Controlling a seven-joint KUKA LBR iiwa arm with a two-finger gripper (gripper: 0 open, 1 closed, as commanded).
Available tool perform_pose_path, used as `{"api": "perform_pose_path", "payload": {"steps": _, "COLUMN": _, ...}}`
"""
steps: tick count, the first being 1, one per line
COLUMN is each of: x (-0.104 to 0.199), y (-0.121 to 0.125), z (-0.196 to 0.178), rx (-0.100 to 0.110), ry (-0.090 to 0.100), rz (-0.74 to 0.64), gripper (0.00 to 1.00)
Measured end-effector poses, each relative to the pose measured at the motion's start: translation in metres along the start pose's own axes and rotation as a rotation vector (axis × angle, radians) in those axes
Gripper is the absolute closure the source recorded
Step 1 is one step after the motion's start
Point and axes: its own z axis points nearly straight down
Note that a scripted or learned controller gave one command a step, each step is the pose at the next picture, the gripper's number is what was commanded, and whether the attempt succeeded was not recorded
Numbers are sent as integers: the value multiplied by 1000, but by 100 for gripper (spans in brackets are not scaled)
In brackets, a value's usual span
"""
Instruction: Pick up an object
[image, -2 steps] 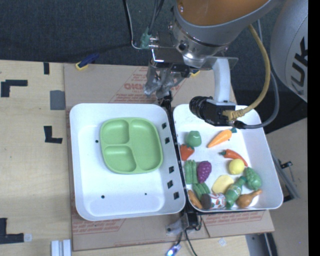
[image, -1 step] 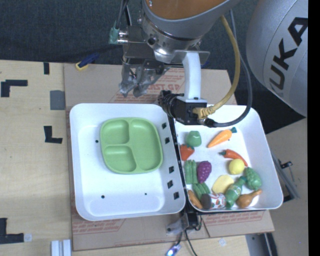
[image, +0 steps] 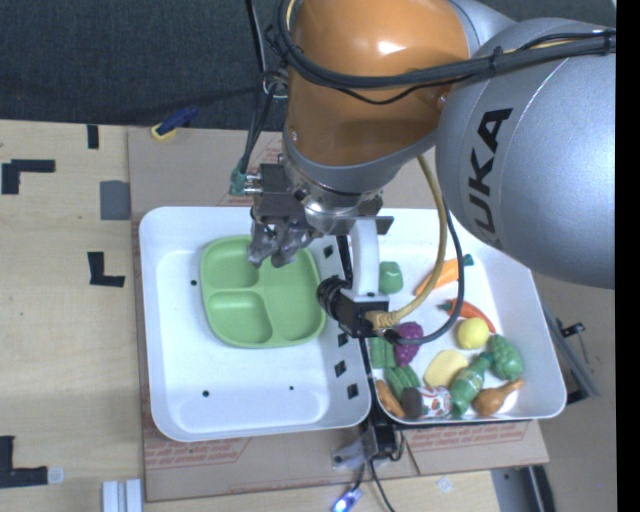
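One arm bent low; pincer (image: 277, 250) over green tray (image: 262, 295), grip state unclear.

Bench top (image: 60, 340): pale wood-toned, flat, spans most of the view.
Marks on bench: black L-shaped tape pieces (image: 22, 174) at left, one more (image: 100, 270) below; grey square patch (image: 115, 198) just beside cardboard edge.
Cardboard sheet (image: 185, 180): brown, lies flat on bench under the bins (printed red lettering along near edge, too small to read).
Far strip (image: 120, 55): dark, cloth-like surface beyond the bench.
Small item at far edge: blue and yellow (image: 174, 121), kind unclear.
Light: even, overhead, soft shadows.
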Motion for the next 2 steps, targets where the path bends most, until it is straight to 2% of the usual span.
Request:
{"api": "perform_pose_path", "payload": {"steps": 1, "x": 3, "y": 1, "z": -18, "rx": -13, "ry": 7, "rz": -6, "gripper": 100}}
{"api": "perform_pose_path", "payload": {"steps": 2, "x": -48, "y": 27, "z": 68, "rx": -7, "ry": 2, "rz": 4, "gripper": 100}}
